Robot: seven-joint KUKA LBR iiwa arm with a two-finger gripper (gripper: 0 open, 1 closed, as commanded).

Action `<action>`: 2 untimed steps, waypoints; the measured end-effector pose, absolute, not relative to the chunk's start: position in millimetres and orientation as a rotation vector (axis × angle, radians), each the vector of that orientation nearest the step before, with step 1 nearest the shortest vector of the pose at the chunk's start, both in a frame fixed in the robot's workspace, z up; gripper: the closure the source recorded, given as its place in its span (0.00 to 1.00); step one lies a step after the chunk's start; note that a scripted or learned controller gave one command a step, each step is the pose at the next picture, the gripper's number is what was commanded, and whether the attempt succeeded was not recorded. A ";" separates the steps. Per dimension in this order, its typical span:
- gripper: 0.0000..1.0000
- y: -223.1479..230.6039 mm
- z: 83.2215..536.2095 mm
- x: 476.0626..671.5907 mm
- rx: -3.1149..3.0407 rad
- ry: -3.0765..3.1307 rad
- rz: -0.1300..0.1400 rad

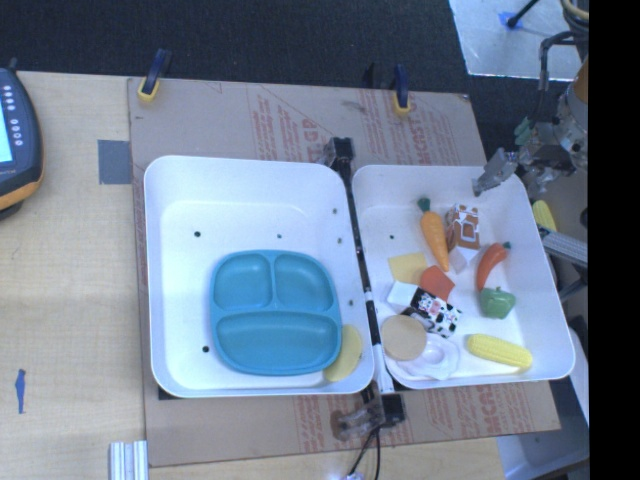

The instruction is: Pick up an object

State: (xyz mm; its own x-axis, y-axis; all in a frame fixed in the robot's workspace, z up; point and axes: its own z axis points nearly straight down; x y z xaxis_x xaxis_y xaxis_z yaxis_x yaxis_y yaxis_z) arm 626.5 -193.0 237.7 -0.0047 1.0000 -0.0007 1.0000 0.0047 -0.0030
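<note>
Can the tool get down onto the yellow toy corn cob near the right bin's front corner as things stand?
Probably yes. The yellow toy corn cob lies alone on bare white floor, apart from the green toy pepper behind it. The tool sits at that bin's far rim, with nothing above the cob.

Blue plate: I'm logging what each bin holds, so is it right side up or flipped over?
Right side up. The blue plate lies flat in the left bin, its three hollow compartments facing up.

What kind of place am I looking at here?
Probably a robotics lab bench: two white bins clamped to a board, toy food such as a corn cob, and a handheld control pendant nearby.
</note>
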 end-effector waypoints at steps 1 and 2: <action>0.00 -126.6 119.3 611.9 -2.219 -2.232 -0.006; 0.00 -133.4 105.9 545.3 -2.232 -2.242 -0.014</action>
